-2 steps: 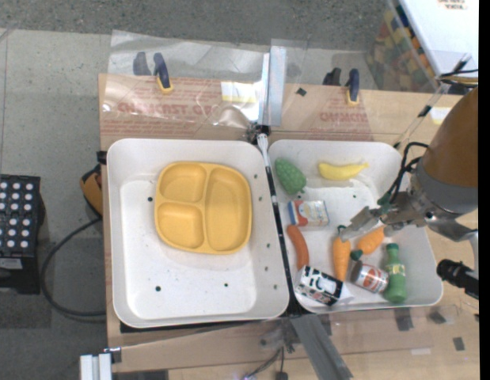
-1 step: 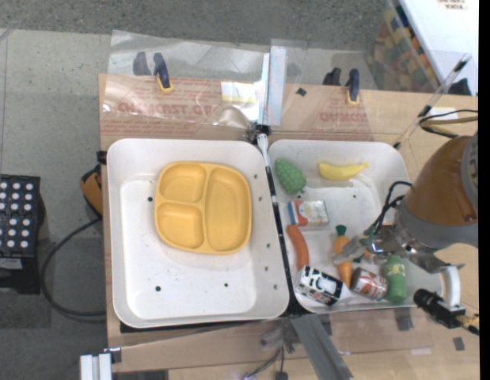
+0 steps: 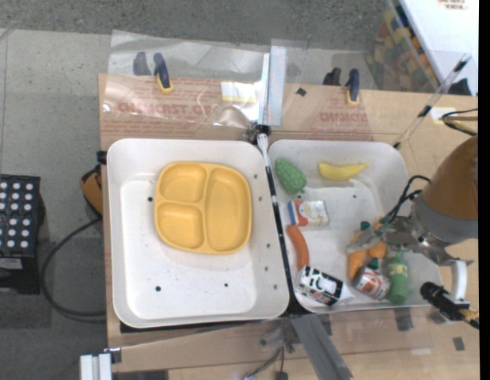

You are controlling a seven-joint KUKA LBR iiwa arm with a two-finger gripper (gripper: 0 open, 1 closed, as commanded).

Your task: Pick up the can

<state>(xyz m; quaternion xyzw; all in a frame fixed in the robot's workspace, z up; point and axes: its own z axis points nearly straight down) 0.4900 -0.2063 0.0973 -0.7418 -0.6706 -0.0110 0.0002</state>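
Low over the right bin [image 3: 387, 155], the gripper [image 3: 377, 242] hovers above the can [image 3: 371, 282], finger state unclear.

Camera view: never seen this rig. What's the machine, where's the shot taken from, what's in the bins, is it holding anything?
One fixed camera looks down at a slant on a bench with two shallow white bins. The left bin holds a yellow divided plate. The right bin holds a banana, a green bumpy item, a small carton, an orange carrot-like piece, a black-and-white item, a green bottle and the can, lying on its side. The grey-and-orange shape at right is the robot arm; its gripper sits just above the can. Nothing visibly sits between its fingers.
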